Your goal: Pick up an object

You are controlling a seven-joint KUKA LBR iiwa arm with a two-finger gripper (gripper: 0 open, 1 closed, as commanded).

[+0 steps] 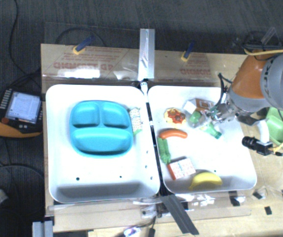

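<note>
Down in the right bin, the gripper sits low among clutter near the far wall, over a green toy and a small carton; whether it grips anything I cannot tell. Probably it wants that green piece. A hot dog, box and banana lie nearer, with bare floor between.

A divided tray lies in the left bin; toy foods fill the right bin.
</note>
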